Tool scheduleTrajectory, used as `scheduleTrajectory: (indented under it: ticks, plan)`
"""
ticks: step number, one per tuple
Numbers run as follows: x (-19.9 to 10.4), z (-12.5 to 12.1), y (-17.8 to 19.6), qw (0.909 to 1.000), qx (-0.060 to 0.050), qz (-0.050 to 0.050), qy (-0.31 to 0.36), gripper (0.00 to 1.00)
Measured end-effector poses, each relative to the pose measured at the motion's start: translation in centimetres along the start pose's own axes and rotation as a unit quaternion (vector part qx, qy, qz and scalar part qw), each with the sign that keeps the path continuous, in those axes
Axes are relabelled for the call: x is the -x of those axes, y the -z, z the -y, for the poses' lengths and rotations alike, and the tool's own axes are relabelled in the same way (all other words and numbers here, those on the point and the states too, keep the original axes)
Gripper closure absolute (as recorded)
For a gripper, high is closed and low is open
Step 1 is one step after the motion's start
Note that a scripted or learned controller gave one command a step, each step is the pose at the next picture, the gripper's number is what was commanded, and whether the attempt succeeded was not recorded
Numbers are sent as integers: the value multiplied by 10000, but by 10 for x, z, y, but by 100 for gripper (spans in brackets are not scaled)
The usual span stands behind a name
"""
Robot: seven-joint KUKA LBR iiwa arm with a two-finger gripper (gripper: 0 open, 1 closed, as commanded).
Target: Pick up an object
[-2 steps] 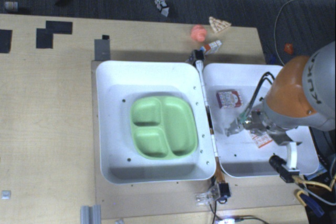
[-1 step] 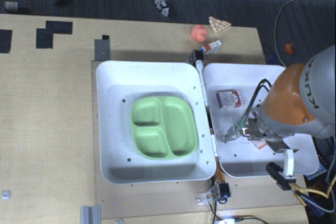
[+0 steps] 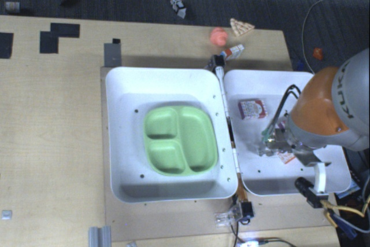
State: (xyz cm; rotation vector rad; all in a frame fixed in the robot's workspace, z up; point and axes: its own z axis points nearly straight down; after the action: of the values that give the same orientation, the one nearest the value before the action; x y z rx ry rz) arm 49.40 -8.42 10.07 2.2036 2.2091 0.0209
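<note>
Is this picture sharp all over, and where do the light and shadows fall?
In the camera view, light is even and soft: the green three-compartment plastic tray shows no harsh glare; a faint shadow lies along the near inner wall of the left shallow white bin; the grey arm with its orange band looks slightly soft, and the small red-and-white packet is too blurred to read.

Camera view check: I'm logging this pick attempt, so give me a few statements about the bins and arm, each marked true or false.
1. A green divided tray lies in the left bin. True.
2. The end effector is over the left bin. False: it is over the right bin.
3. A small packet lies in the right bin. True.
4. The pink ball sits inside a bin. False: it is on the bench beyond the bins.
</note>
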Motion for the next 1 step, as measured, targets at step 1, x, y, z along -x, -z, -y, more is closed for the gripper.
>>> scheduleTrajectory:
  ticks: [1]
  plan:
    - [59, -55, 27, 9999, -103, -24, 1, 100]
